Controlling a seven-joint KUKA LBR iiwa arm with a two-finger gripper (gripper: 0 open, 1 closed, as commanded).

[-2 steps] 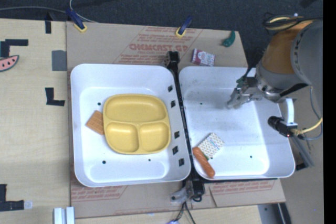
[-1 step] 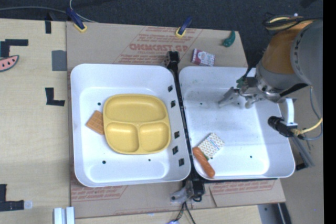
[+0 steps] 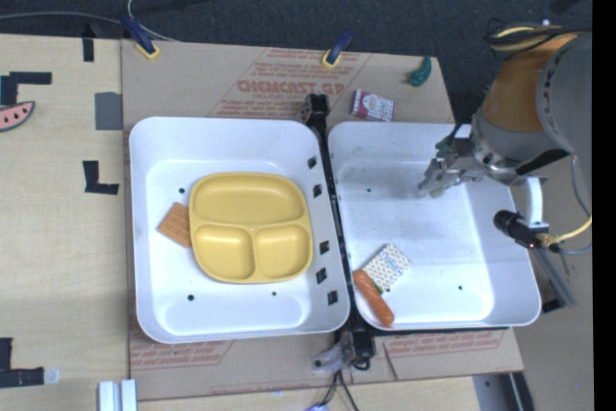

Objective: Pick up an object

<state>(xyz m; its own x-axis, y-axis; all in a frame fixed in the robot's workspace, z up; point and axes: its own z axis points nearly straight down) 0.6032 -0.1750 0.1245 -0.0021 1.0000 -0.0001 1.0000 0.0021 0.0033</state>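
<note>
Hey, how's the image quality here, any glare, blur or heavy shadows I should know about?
Camera view: lighting is even and soft; the white bins look bright but keep detail, with faint shadows along their walls. The yellow divided plate shows mild sheen, no harsh glare. The end effector and arm look slightly soft, and the small packet is too coarse to read.

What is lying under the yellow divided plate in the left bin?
A flat orange-brown piece sticks out from under the left edge of the yellow divided plate, resting on the floor of the left bin. The plate covers the rest of it, so its full shape cannot be seen.
</note>
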